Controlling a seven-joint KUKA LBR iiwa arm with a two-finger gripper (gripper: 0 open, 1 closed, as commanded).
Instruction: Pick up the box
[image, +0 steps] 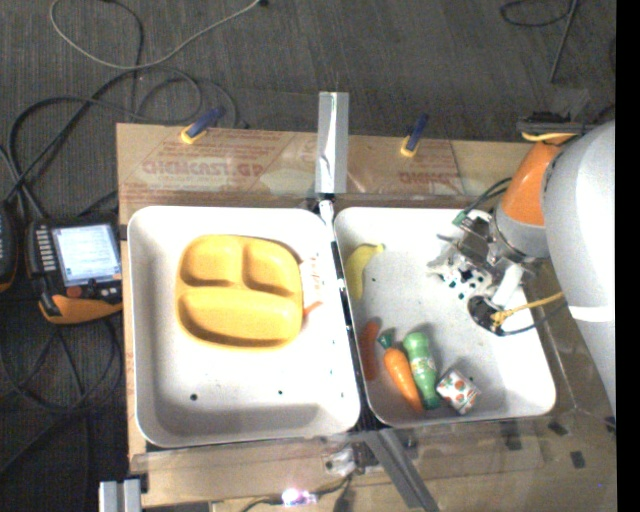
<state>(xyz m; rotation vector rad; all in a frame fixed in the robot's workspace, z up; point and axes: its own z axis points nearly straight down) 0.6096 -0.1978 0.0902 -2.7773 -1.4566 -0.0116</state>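
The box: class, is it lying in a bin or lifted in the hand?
In a bin. The box lies on the floor of the right bin, near its front edge beside the green bottle, apart from the hand.

Box (456, 390) (small, patterned) beside toy carrot (399, 373)

Your only near-legible text: mirrored, faded red print on cardboard sheet (215, 165) along bench's far edge, letters not decipherable. Small box (458, 390) carries pattern, wording too small.
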